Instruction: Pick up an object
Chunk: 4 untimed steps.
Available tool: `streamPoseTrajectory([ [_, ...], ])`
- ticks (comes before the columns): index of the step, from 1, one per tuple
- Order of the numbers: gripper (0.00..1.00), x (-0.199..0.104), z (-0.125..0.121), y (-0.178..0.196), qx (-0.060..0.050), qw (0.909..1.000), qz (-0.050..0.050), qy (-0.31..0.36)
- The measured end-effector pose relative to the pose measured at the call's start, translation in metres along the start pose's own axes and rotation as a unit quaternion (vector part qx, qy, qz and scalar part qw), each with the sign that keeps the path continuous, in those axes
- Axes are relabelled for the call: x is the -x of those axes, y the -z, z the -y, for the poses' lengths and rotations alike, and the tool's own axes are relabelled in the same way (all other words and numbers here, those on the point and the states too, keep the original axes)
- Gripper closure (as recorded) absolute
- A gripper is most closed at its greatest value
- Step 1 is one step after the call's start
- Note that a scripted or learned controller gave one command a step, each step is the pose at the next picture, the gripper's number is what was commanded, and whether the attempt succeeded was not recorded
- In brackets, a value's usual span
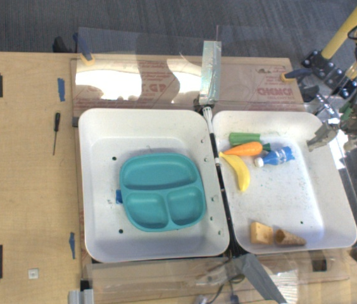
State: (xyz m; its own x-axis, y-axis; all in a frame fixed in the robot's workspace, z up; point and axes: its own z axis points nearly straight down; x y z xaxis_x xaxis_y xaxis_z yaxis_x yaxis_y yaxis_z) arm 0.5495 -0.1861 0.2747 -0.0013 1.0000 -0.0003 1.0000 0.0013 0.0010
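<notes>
The likeliest targets lie in the right bin [330, 223]: a yellow banana [240, 171], an orange carrot [244, 149] touching its upper end, a green piece [244, 137] just behind the carrot, and a small blue bottle [275, 157] just right of the carrot's tip. Well apart from that cluster, near the bin's front wall, sit a tan block [261, 233] and a cone-shaped piece [288, 237], close together.

The gripper [328, 132] hangs at the bin's right rim, above the far right corner, with nothing between its fingers; whether they are spread or closed cannot be told from this angle. No object has been picked yet.

The crowding looks like the main risk. A descent onto the carrot could catch the banana or the green piece as well, or nudge the bottle so it rolls away. The bottle, being round, may squirt out of a closing grip. The pair near the front wall is less cluttered, but the wall could block a finger.

The left bin [96, 170] holds a teal divided plate [162, 192], with three compartments, lying flat in the middle. Both bins rest on the counter [20, 189].
</notes>
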Motion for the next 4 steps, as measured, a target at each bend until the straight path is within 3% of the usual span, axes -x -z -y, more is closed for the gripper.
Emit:
streamPoseTrajectory([
  [1,0.0,-0.034,-0.012,-0.167,-0.007,0.9943,-0.001,-0.106],
  [2,0.0,-0.022,-0.073,-0.188,0.002,0.9977,0.0,-0.067],
  [3,0.0,-0.005,-0.111,-0.191,-0.018,0.9986,-0.005,-0.05],
  [4,0.0,-0.081,-0.109,-0.19,-0.018,0.9956,0.004,-0.092],
])
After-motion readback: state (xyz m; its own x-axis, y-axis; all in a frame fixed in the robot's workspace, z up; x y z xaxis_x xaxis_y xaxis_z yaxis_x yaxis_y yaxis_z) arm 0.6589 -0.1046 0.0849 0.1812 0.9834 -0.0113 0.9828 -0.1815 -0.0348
